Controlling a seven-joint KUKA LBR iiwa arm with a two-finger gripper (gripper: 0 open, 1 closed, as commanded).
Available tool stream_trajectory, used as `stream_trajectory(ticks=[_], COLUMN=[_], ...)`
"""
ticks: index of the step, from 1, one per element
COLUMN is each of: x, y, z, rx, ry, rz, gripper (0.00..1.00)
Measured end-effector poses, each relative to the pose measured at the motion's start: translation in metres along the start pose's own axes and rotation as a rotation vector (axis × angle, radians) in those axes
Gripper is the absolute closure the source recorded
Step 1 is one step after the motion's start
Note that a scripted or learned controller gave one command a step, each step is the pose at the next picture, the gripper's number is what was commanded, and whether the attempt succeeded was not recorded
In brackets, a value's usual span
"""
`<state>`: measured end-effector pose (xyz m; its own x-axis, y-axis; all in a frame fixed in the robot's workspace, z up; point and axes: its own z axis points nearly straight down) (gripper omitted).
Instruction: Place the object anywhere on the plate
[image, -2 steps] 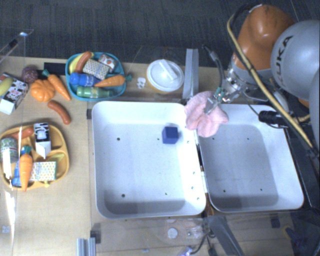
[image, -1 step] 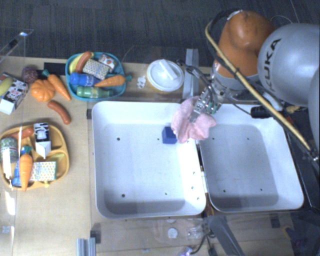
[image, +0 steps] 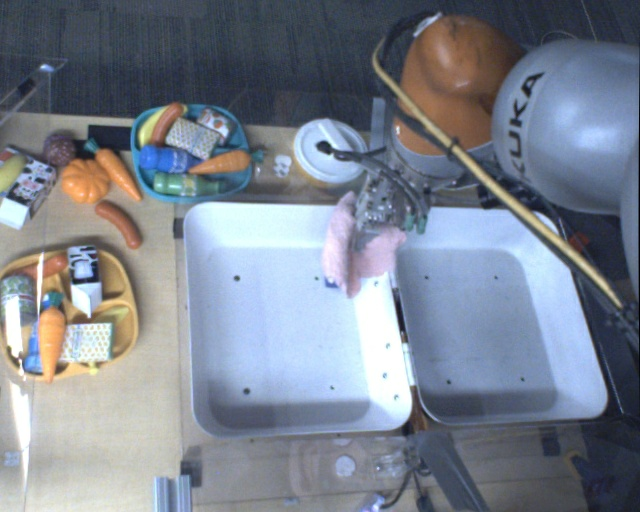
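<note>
A soft pink object (image: 348, 255) hangs over the right rim of the left white bin (image: 270, 330). My gripper (image: 388, 225) is right above it and shut on its upper part, and the rest of the pink thing droops down to the left. The gripper's body hides the object's top edge. A yellow plate (image: 122, 300) holding toy food sits on the bench at the far left, well away from the gripper.
The right white bin (image: 500, 340) lies under the arm. A blue bowl (image: 240, 182) of toy food and a white round lid (image: 325, 150) stand behind the bins. A toy pumpkin (image: 82, 182), carrot and sausage lie loose at back left.
</note>
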<state>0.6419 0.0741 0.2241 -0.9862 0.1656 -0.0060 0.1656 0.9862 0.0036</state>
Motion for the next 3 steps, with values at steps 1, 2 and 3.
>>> stream_trajectory(ticks=[1,2,3], x=[0.015,0.047,0.047], y=[0.049,0.089,0.089], z=[-0.005,-0.001,-0.002], rx=[0.0,0.0,-0.001], ry=[0.001,0.002,0.001], rz=[-0.17,-0.172,-0.172], gripper=[1.0,1.0,0.0])
